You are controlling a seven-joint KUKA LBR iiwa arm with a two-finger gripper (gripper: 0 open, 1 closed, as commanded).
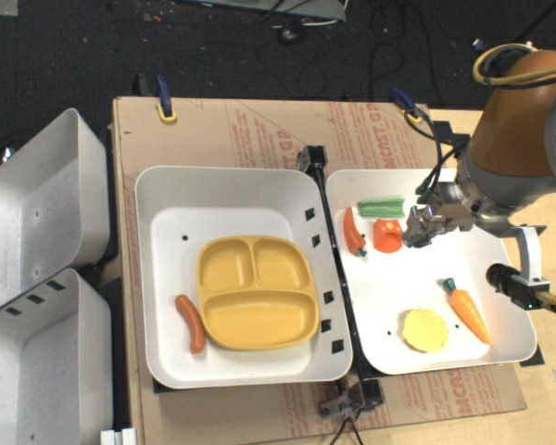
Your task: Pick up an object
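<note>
Arm (514, 128) reaches in from the right, over the upper right part of the right bin (500, 341). Gripper (421, 228) sits low in that bin, just right of the small orange-red cup (386, 235). It looks close to the cup, possibly touching; contact can't be confirmed from this angle. Nothing visibly sits between the fingers. Open or closed: cannot tell, the tips are dark and blurred against the wrist.

Right bin contents, 5 items:
- orange-red cup, upper middle, beside the gripper
- green flat piece (381, 209), just above the cup, lying roughly horizontal
- red chili-shaped piece (353, 231), left of the cup, near the bin's left wall
- toy carrot (467, 311) with green top, lower right, pointing down-right, well apart from the gripper
- yellow round piece (425, 330), bottom centre, left of the carrot

Left bin (157, 202) contents, 2 items:
- yellow divided plate (257, 292), 3 compartments, centred
- sausage-shaped orange piece (191, 323), beside the plate's lower left edge

Both bins sit side by side on the brown bench (232, 128). Blue clamps (165, 100) are on the board's top edge. 2 more white bins (37, 248) are stacked off to the left, off the board.
</note>
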